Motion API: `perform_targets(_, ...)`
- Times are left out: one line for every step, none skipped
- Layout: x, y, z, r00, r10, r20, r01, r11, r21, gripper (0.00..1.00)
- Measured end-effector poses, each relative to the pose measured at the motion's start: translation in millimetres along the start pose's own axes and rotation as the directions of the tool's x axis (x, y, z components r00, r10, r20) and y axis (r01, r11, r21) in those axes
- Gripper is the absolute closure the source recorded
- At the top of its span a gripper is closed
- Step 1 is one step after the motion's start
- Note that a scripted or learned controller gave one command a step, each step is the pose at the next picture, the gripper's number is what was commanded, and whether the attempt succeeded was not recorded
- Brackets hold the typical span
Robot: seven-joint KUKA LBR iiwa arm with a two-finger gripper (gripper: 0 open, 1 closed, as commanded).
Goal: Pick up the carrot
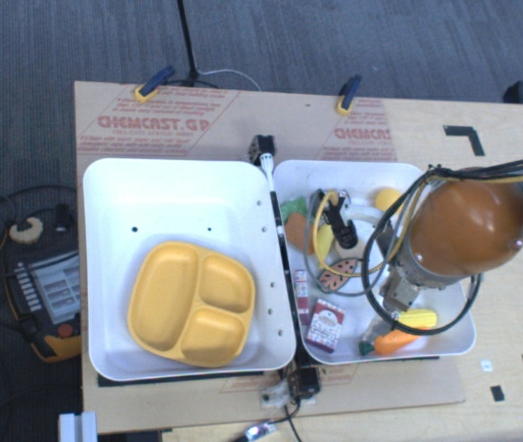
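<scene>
The yellow divided tray (pixel 191 300) sits in the left bin (pixel 114 191). In the right bin (pixel 446 346), the carrot (pixel 392 342) lies at the near wall, just beside a corn cob (pixel 416 319). The claw's state cannot be told. A good approach would descend squarely over the carrot, clear of the corn.

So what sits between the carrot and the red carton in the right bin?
In the camera view, bare white floor of the right bin separates the carrot from the red carton, apart from the carrot's green top.
</scene>
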State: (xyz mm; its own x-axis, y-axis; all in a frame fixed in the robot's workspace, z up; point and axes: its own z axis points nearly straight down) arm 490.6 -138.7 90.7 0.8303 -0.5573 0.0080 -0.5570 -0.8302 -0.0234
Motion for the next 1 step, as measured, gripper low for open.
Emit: perform_targets(-20.1, -38.0, 1.1, 0.998, 0.07, -0.002, -0.07, 0.997, -0.022, 0.0)
